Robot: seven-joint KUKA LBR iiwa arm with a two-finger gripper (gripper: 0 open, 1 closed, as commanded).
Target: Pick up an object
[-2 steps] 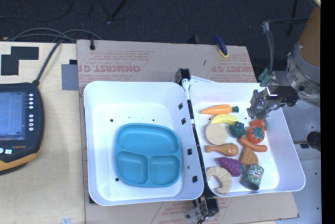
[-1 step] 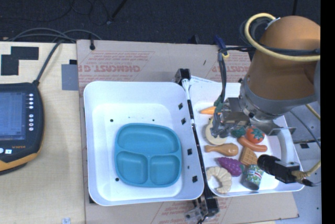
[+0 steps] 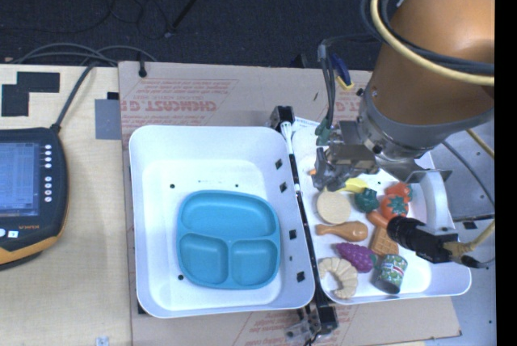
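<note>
At the upper left corner of the right bin [image 3: 457, 281], the gripper [image 3: 329, 173] hangs low over the toy food, its dark fingers pointing down just above a pale round disc [image 3: 333, 207] that looks like a toy cookie or bread slice. The fingers are a dark tangle against the bin wall, and I cannot tell whether the jaws are spread or pressed together; nothing is visibly pinched between them.

The disc lies directly under the tool, so it is my guess for the intended pick, though the yellow piece [image 3: 356, 186] and the teal piece [image 3: 367, 198] just beside it are also close. Flat and lying on the bin floor, the disc would offer little edge to squeeze, which could make a grasp slip.

Further out, the toys crowd together, so any descent risks nudging neighbours. A chicken drumstick [image 3: 342, 230] lies just below the disc, then a bunch of purple grapes [image 3: 357, 256], a croissant [image 3: 340, 276] near the front rim, and a small green can [image 3: 388, 272] tipped on its side. An orange carrot [image 3: 377, 218] and a red tomato-like piece [image 3: 396, 199] sit toward the arm [image 3: 428, 53], whose bulk hides the back of this bin.

The left bin [image 3: 153, 166] holds a blue divided plate [image 3: 229, 238], well apart from the gripper. A teach pendant [image 3: 28, 187] rests on the bench at far left.
</note>
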